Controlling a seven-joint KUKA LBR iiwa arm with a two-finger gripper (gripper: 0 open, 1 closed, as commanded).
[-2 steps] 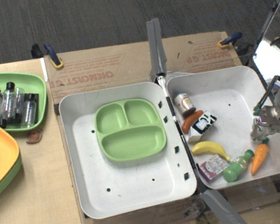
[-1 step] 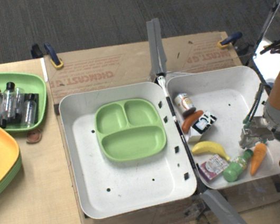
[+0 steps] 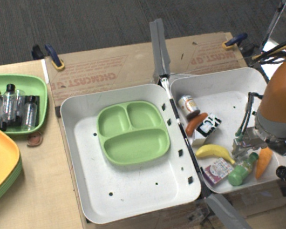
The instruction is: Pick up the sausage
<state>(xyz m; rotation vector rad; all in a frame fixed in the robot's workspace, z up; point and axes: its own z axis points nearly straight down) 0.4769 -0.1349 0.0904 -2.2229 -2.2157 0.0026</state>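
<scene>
Jaws hovered low in the right bin [image 3: 219, 78], near the banana [image 3: 213, 151] and green bottle [image 3: 240, 173]; whether they were parted or closed, I couldn't tell. Sausage [image 3: 195, 124] lay further up, by the left wall, beside the can [image 3: 188, 104] and the black-and-white toy [image 3: 209, 125]. Best play, I reckoned: swing over it and straddle its narrow width, clear of both neighbours.

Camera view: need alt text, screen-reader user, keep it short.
The gripper hangs low in the right bin, over a banana and green bottle, while the sausage lies apart toward the bin's left wall. The left bin holds a green divided plate.
</scene>
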